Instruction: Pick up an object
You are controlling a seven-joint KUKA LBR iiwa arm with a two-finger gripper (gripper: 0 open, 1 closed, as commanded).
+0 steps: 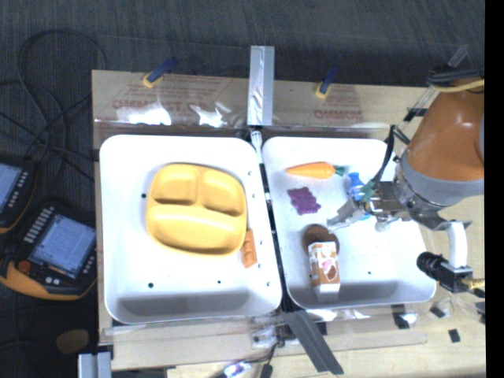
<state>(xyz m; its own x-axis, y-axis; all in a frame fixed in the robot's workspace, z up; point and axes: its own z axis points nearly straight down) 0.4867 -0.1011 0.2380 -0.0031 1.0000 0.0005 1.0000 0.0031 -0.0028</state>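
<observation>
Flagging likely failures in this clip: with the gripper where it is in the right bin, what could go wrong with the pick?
1. The gripper hovers between the purple piece and the carton, centred on neither, so it may close on nothing.
2. The carton touches a brown object; a descent there could knock it over.
3. The carrot lies near the bin wall, leaving little finger room.

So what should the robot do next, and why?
Probably lower the gripper a little toward the brown thing beside it. The gripper hangs over the right bin with nothing between its fingers, and that item and the small carton lie closest, just below its tips. The carrot and purple piece sit farther up.
</observation>
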